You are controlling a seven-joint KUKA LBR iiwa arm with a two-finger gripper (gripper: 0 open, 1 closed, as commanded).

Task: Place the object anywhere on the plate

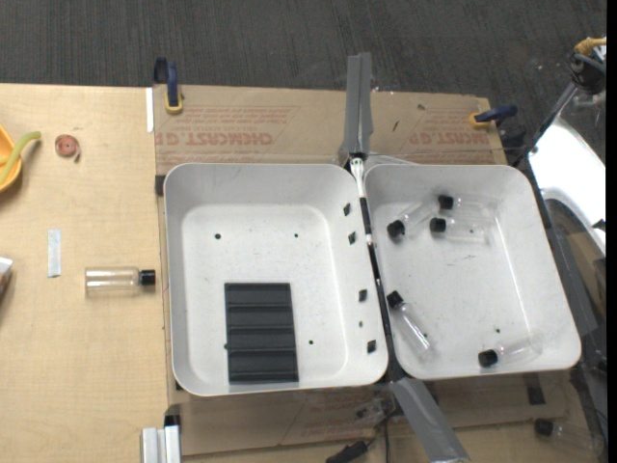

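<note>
Presumably the dark ribbed plate (260,333), laid in the left bin (174,258), is the target. Clear, black-capped vials (410,324) are scattered across the right bin (542,258). They are judged light, rigid, slippery and roll-prone, and best gripped across the body.

A pale stretch of the arm (571,167) is lying along the far right edge, slanting toward the top corner.
</note>
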